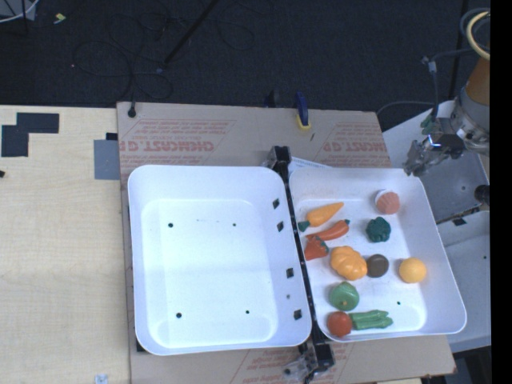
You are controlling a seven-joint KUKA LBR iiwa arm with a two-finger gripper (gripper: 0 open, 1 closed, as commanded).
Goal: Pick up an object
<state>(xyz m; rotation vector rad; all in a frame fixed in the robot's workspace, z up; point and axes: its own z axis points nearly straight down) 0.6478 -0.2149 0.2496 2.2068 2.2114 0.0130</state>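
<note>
Nearest, along the front of the right bin [448,314]: a red tomato [339,323] touching a green cucumber [370,320], with a green apple [345,296] just behind. Mid-bin: a yellow pepper [348,262] beside a dark brown round fruit [377,266], and an orange [413,270] toward the right wall. Further back: a red pepper [315,248] and a red chilli [334,230] near the divider, a dark green broccoli [378,230] to their right. Farthest in the bin: an orange carrot [325,213] and a pinkish round piece [387,202]. To the left, touching along black clips, the left bin [142,254]. Under both, brown cardboard [184,138] on the worktop, printed upside down in red, too small to read surely. Beyond the bin's far right corner, well apart from every object, the gripper [422,155] at the grey arm's end, off the bin; jaws too small and blurred, cannot tell whether spread or pressed together.
</note>
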